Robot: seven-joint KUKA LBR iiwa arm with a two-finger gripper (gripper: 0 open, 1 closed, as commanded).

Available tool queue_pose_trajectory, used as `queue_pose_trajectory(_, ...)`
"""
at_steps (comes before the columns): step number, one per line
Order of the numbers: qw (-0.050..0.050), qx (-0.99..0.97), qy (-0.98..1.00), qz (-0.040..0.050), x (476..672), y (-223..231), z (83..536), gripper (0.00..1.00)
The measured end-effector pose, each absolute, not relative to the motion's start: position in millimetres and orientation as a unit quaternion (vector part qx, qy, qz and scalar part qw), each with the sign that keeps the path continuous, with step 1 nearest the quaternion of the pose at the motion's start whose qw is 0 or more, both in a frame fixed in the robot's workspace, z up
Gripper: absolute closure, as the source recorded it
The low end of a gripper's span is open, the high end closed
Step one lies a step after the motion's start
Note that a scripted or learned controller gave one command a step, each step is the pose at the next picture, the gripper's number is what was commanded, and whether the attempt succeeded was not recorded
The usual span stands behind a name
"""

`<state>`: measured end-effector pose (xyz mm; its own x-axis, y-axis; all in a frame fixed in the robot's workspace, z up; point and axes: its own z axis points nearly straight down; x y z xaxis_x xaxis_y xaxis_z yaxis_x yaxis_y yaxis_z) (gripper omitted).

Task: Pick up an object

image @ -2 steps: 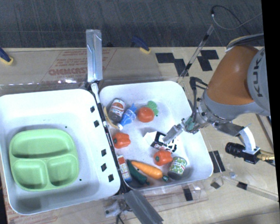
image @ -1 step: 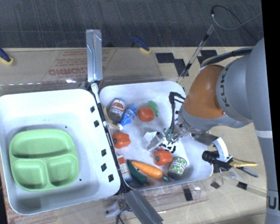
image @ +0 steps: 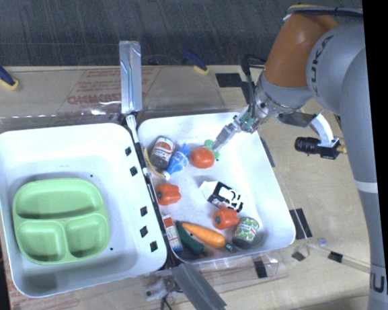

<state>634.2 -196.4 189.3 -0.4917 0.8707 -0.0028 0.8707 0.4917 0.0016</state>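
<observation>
Left bin (image: 9, 201) holds a green tray (image: 60, 220); right bin (image: 267, 178) is cluttered, a red tomato (image: 202, 158) near its back; gripper (image: 221, 139) hovers just beside it, carrying nothing, its state I cannot tell. Best to descend squarely over the tomato, clear of the blue-capped bottle (image: 176, 161) alongside.

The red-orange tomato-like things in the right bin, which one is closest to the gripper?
The one at the bin's upper middle, just beside the gripper. The other two lie farther off: one by the left wall, one lower down.
</observation>
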Motion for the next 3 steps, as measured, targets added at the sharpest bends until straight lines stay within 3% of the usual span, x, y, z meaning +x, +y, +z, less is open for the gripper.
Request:
queue_pose_trajectory(1, 0.002, 0.507, 0.862, 0.0, 658.3, -169, 94, 0.0)
queue_pose_trajectory(2, 0.001, 0.533, 0.846, 0.0002, 637.3, -160, 94, 0.0)
queue_pose_trajectory(3, 0.002, 0.531, 0.847, 0.0002, 638.5, -160, 106, 1.0)
